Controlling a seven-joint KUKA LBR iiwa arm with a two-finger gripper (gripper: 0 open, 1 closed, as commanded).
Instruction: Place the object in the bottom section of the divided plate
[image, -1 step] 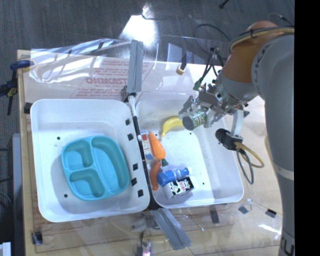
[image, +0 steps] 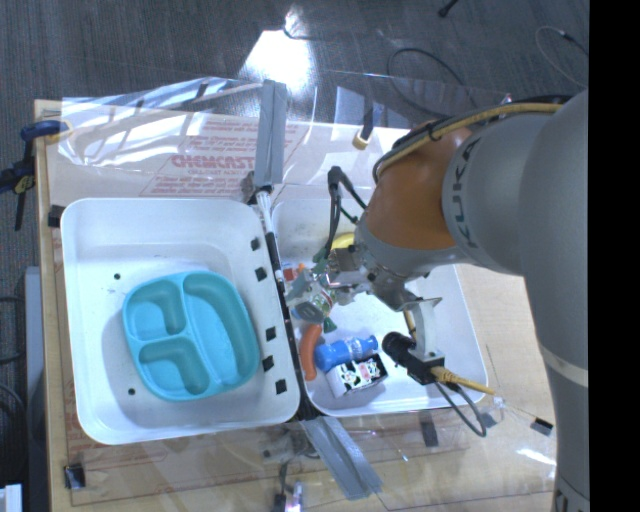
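A light blue divided plate (image: 190, 333) lies in the left white bin (image: 90, 250), with nothing in its three sections. My gripper (image: 318, 290) is down in the right bin (image: 465, 300), close to the divider wall between the two bins. Just below it lie an orange carrot-shaped piece (image: 311, 354), a blue bottle with a white cap (image: 343, 352) and a black-and-white patterned item (image: 362, 374). The arm's grey and orange wrist hides much of the right bin.
A small yellow object (image: 343, 241) peeks out beside the wrist, and a small red-orange piece (image: 290, 272) sits by the divider. Clear plastic sheeting (image: 200, 130) covers the bench behind the bins.
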